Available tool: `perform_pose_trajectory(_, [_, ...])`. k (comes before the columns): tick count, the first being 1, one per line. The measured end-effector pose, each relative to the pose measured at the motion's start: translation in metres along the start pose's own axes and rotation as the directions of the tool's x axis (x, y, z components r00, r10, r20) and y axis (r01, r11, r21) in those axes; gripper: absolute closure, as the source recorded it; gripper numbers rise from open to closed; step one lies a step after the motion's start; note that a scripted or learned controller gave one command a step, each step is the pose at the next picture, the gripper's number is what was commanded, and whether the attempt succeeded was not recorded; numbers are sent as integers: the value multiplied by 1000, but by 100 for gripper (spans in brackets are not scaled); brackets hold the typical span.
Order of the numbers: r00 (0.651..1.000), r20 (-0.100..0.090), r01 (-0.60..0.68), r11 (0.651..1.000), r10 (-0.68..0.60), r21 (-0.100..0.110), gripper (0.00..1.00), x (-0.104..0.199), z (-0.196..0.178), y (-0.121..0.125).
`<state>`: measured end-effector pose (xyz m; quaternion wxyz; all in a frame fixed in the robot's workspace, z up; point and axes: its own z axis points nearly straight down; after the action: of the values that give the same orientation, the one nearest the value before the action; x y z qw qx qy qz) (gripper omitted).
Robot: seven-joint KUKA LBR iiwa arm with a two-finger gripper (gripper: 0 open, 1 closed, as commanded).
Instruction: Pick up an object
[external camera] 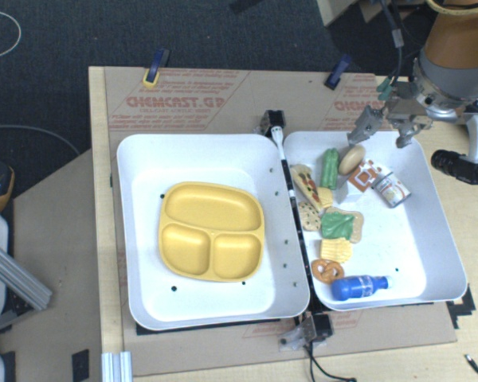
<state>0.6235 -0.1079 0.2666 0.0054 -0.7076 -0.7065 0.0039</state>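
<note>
My gripper [385,130] hangs over the back edge of the right bin [442,245], its two fingers spread open with nothing between them. Just below it in the bin lie a beige rounded piece [351,159], a green pickle-like piece [328,168] and a small can [391,190] beside an orange-and-white packet [365,177]. Further forward are a waffle-like cracker [309,210], a green block [338,225], a yellow waffle piece [335,251], a pretzel [327,270] and a blue bottle [359,286] on its side.
The left bin [135,213] holds a yellow three-compartment tray [212,231]. Both bins rest on a cardboard sheet [223,94] held by a blue clamp [154,68] at the back. The right half of the right bin is bare white floor.
</note>
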Motion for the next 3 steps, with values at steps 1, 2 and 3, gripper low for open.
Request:
perform_pose_trajectory(1, [1000,2,2,1000,-2,-12,0,0,-7,2])
perform_pose_trajectory(2, [1000,1,2,1000,-2,-5,0,2,54,9])
perform_pose_trajectory(3, [1000,1,1,1000,-1,-6,0,-3,116,13])
